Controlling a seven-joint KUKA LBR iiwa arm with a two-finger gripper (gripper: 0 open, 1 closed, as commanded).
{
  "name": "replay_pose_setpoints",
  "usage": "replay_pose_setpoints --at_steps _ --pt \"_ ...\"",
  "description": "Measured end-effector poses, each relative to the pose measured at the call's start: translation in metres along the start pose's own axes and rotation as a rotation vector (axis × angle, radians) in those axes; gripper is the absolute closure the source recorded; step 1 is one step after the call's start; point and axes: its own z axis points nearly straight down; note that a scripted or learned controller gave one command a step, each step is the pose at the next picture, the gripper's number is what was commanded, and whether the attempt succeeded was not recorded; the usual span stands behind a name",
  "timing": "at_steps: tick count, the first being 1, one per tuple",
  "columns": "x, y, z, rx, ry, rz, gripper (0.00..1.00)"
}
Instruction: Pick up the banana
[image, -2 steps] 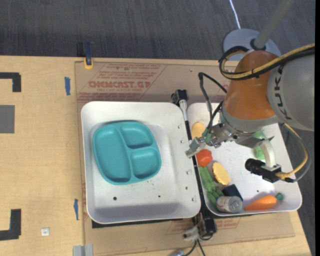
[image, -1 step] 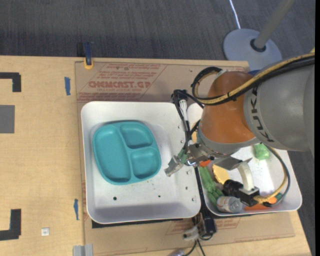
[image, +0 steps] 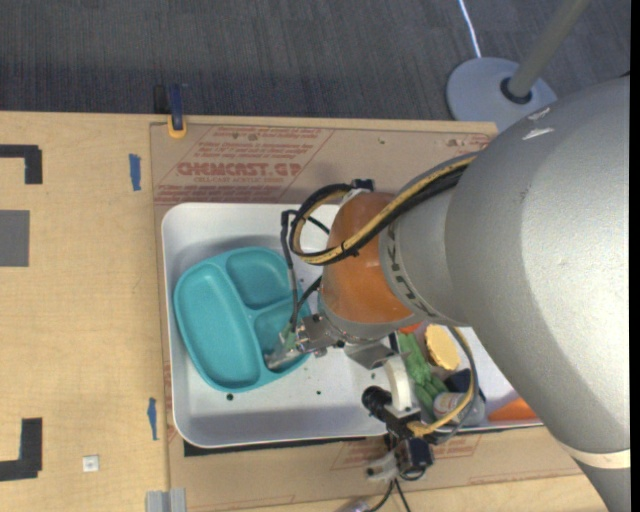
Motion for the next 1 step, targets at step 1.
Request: replay_pose_setpoints --at_steps 1 --pt "0.0269 -0.0093 -0.0022 -0.013 -0.026 -0.306 0.0"
